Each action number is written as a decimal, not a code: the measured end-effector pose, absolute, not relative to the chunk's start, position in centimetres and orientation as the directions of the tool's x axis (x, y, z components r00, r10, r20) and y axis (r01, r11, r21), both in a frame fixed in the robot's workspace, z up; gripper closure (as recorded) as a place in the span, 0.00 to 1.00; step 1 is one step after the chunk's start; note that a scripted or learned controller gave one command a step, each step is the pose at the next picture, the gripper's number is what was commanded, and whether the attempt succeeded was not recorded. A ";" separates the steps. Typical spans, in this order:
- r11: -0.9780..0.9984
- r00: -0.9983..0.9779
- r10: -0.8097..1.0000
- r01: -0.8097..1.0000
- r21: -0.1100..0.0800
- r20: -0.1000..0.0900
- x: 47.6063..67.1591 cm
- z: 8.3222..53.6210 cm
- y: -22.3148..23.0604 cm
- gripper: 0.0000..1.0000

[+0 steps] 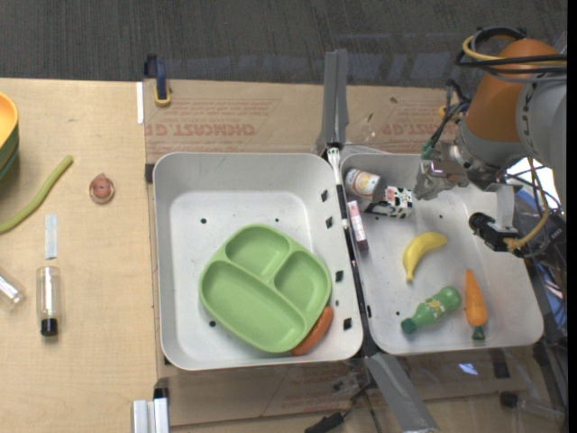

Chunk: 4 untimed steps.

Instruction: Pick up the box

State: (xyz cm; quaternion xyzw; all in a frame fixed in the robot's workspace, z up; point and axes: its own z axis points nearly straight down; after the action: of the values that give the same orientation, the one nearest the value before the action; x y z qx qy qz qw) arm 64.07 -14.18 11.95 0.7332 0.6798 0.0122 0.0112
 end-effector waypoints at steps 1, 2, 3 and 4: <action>0.274 -0.274 0.962 0.962 0.002 -0.003 65.2 20.6 -18.8 1.00; 0.224 -0.224 0.975 0.975 0.001 -0.002 65.9 31.3 -17.7 1.00; 0.157 -0.157 0.988 0.988 -0.001 -0.002 66.0 43.7 -16.7 1.00; 0.121 -0.121 0.993 0.993 -0.002 -0.001 62.0 28.7 -14.6 1.00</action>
State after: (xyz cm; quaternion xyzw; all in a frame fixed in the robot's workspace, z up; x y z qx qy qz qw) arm 61.98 -14.64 28.74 0.6631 0.7486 -0.0013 -0.0003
